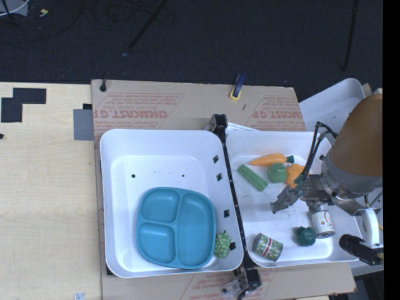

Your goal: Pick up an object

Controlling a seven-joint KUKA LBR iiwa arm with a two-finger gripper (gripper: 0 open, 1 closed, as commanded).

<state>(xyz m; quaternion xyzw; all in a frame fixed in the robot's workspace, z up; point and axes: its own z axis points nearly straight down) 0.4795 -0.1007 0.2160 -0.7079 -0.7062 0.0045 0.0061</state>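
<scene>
White left bin (119, 167) with blue plate (176, 227), right bin (262, 149) with carrot (269, 160), hand (284, 202) grip unclear

A pale wooden table (44, 186) is seen stretching across the left, marked with black (24, 102) and grey patches (82, 124). A printed cardboard sheet (162, 105) is laid flat on it, with a blue and yellow clip (237, 87) fixed at its far edge. Two white bins are set side by side on the cardboard, the left bin (119, 161) and the right bin (250, 230) touching along a black divider (226, 180).
</scene>
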